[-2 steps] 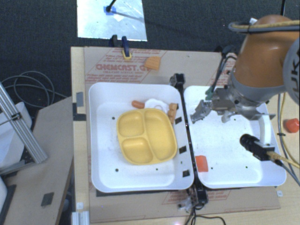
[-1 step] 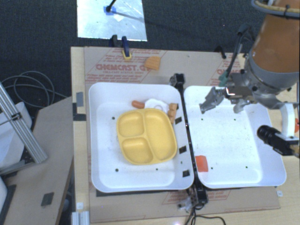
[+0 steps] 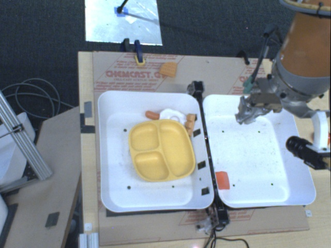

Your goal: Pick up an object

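Yellow tray (image 3: 161, 151) in left bin (image 3: 111, 190), orange block (image 3: 222, 180) in right bin (image 3: 300, 190); gripper (image 3: 247, 115) state unclear.

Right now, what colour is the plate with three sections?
Yellow. The plate lies in the left bin, seen in the camera view.

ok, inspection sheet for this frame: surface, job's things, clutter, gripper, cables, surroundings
Surface: bench bears a left bin and a right bin, side by side.
Job's things: yellow divided plate in the left bin; behind it a small orange piece, a white item and a tan piece. Orange-red block at the right bin's near-left corner.
Clutter: orange piece on the board behind the bins.
Gripper: gripper over the right bin's far side, nothing seen between its fingers.
Cables: grey loop left of the bench.
Surroundings: shiny sheet on dark floor.
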Robot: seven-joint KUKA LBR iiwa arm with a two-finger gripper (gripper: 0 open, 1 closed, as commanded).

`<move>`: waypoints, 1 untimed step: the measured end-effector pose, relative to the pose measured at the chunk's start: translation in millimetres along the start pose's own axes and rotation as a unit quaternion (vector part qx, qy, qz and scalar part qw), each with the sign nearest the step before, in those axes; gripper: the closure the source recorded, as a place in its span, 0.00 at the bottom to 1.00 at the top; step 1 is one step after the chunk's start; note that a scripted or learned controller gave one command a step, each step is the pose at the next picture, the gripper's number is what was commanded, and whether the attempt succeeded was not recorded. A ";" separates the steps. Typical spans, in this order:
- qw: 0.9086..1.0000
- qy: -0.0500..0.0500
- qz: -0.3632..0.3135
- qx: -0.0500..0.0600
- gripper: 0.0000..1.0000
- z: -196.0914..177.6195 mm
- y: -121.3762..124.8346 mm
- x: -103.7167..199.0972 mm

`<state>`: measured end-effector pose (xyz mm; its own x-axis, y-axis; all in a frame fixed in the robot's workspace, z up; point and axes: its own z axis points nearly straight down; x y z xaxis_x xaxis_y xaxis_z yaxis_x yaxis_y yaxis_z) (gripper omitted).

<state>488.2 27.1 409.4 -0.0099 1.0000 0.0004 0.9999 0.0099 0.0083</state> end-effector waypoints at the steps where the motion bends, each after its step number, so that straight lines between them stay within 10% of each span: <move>1: 1.000 -0.001 0.007 -0.005 1.00 -125.3 -1.0 -55.0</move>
<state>486.7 -28.0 534.7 0.0033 1.0000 -0.0012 0.9998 -0.0033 0.0187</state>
